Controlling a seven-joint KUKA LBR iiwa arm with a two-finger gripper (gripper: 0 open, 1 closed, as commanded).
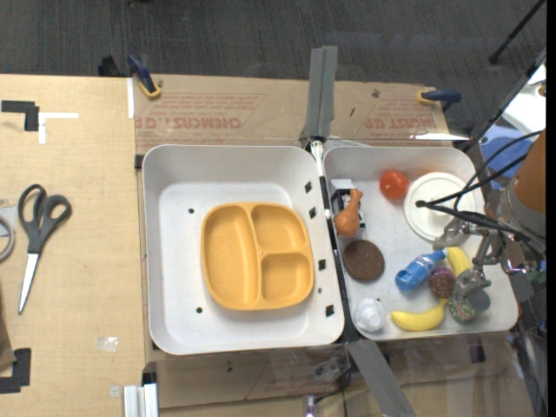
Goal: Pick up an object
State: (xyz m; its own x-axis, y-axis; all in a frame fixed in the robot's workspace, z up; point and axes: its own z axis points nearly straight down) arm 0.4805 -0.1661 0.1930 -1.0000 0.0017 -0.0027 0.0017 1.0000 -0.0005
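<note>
Objects: crowd the right bin point(499, 320), mostly toward its front-right corner.
Arm: enters over the right bin's right wall, wrist low, gripper point(469, 278) above the front-right corner.
Gripper state: metal fingers seem slightly apart over a mottled ball point(442, 282); grasp unclear, cannot tell.
Shapes: curved yellow banana point(417, 319) along the front wall; blue bottle point(416, 270) beside it; round brown disc point(363, 260); glossy red ball point(393, 183) and white plate point(434, 205) near the back wall.
Left bin point(165, 259): matte yellow divided plate point(257, 255), centred.
</note>
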